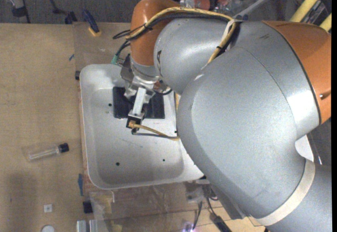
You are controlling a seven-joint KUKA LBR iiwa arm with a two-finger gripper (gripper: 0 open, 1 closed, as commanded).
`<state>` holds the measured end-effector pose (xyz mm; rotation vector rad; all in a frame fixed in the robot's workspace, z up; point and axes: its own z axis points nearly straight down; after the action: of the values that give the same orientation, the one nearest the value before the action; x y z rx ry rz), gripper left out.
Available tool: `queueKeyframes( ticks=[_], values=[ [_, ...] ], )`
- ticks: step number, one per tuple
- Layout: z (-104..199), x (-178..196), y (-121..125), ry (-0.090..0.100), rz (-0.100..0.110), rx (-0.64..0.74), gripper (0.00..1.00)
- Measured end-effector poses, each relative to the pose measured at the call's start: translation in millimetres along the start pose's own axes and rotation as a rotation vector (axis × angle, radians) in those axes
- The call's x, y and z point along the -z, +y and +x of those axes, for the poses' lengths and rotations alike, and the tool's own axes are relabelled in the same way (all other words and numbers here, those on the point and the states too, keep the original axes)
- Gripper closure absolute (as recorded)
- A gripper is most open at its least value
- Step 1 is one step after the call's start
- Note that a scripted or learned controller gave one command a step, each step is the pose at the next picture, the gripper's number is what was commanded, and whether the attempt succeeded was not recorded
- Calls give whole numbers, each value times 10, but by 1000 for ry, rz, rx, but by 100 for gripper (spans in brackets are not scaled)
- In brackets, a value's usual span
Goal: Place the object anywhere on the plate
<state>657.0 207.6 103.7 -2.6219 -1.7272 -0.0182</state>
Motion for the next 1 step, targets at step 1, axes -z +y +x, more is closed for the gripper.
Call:
queueKeyframes(
  ticks=[1],
  values=[
    [189,-99,73,-1,-8,-511,100]
  ],
)
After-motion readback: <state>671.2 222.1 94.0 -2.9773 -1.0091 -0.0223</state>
